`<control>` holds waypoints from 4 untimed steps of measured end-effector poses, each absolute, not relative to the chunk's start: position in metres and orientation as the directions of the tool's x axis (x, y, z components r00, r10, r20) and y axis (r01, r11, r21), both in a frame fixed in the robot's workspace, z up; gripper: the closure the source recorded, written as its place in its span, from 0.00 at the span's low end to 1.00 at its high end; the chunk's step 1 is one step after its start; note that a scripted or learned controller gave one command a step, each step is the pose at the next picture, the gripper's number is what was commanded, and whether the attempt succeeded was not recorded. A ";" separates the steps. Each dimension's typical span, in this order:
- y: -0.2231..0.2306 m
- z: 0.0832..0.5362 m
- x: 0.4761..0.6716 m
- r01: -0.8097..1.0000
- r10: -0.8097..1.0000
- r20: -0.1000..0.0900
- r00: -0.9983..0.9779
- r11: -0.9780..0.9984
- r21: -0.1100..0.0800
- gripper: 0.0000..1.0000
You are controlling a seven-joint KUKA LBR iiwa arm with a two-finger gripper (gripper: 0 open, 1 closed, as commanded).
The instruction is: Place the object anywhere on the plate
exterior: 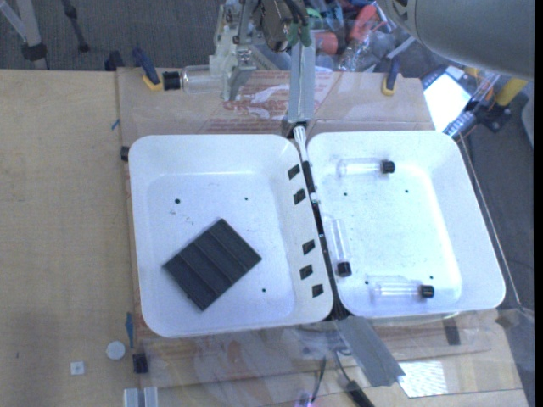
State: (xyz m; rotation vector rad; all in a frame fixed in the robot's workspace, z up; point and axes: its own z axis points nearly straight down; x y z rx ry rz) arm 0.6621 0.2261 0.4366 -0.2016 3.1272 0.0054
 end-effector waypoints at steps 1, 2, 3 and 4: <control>0.226 0.437 0.667 -0.426 -0.426 -0.010 -0.905 0.905 0.001 1.00; 0.226 0.437 0.667 -0.701 -0.701 -0.011 -0.713 0.713 -0.002 1.00; 0.208 0.437 0.656 -0.907 -0.907 -0.005 -0.421 0.421 -0.001 1.00; 0.175 0.437 0.667 -0.978 -0.978 -0.005 0.210 -0.210 -0.007 1.00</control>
